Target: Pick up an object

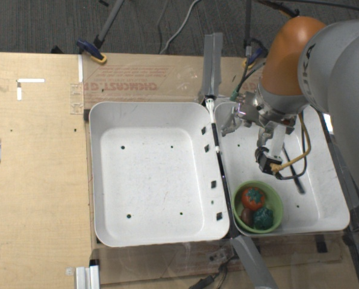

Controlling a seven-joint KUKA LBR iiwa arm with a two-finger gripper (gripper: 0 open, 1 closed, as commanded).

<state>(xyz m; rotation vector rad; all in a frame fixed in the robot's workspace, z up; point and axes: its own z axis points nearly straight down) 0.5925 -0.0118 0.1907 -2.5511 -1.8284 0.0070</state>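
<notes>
The desk (35, 161) carries two bins side by side, and the arm (342, 59) fills much of the space above the right one, so its bulk is the first hazard: a steep descent towards the near corner could bring the wrist against the far or right wall. The left bin (149, 179) offers a wide bare floor, but nothing there serves the task. The right bin (324, 209) has open floor in its middle and right. Its only clear targets sit in a bowl (277, 205) tucked into the near-left corner, close to the rims where the bins meet. The pincer (237, 120) hangs over the far-left part of this bin, well apart from the bowl, and whether it is open or closed cannot be told. Inside the bowl a red fruit (252, 197) touches a teal lump (264, 218). Packed this tightly, a grasp may catch the bowl's rim, tip it, or pinch both pieces and drop them.
</notes>
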